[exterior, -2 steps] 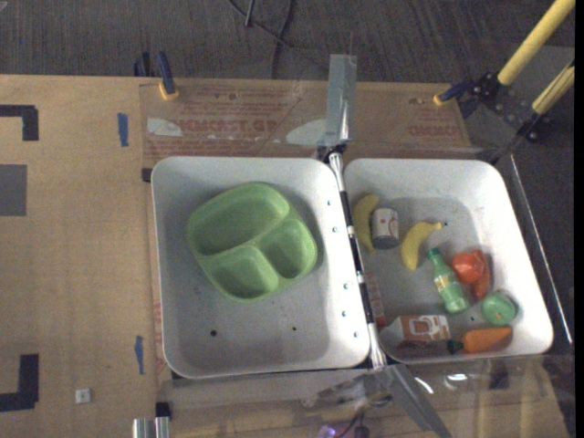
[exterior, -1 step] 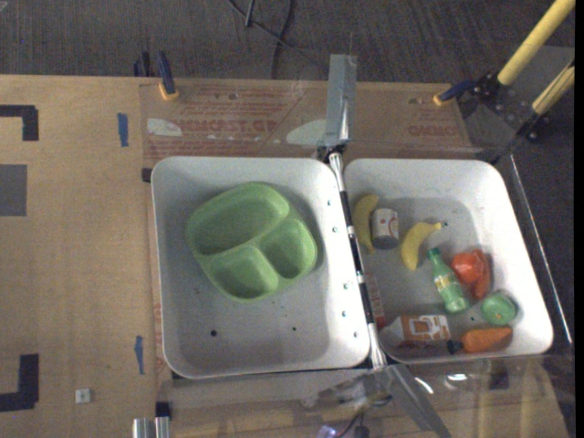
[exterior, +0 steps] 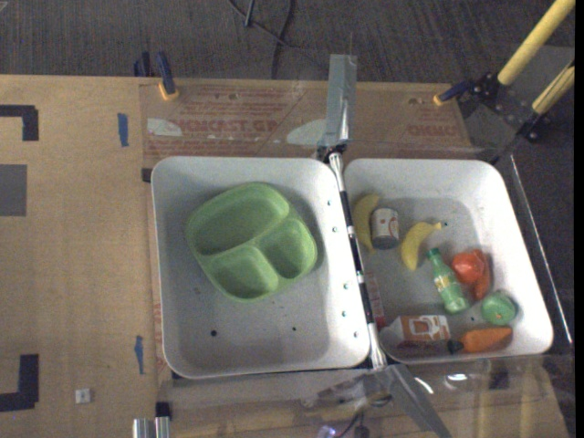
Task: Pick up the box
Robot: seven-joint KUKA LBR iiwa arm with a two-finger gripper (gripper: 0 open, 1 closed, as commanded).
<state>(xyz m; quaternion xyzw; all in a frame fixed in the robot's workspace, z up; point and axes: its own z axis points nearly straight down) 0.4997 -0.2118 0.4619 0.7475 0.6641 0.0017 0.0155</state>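
Box (exterior: 421,328): small orange-and-white carton, lying flat on its broad face in the right bin (exterior: 484,173), at the near edge toward that bin's left corner, close against the near wall. Judged light, stiff-sided but crushable under a hard squeeze, with a smooth printed skin that could slip; the best hold looks to be across its two long sides from above, though the near wall leaves little room for a finger on that side. Neighbours, camera view: a carrot (exterior: 484,339) just beside the box on its right, perhaps touching its end; a green bottle (exterior: 447,283) lying above it, apart; a green round fruit (exterior: 498,309) and a red-orange fruit or pepper (exterior: 471,268) further right; two bananas (exterior: 418,243) and (exterior: 365,219) with a small can (exterior: 385,228) between them, well up the bin. Left bin (exterior: 173,336) holds a green divided plate (exterior: 252,240). Both bins sit on the bench (exterior: 73,245). Arm and hand: pose cannot be told from this view, nor whether the hand is apart or together; the box lies untouched, so the pick is judged not yet begun.
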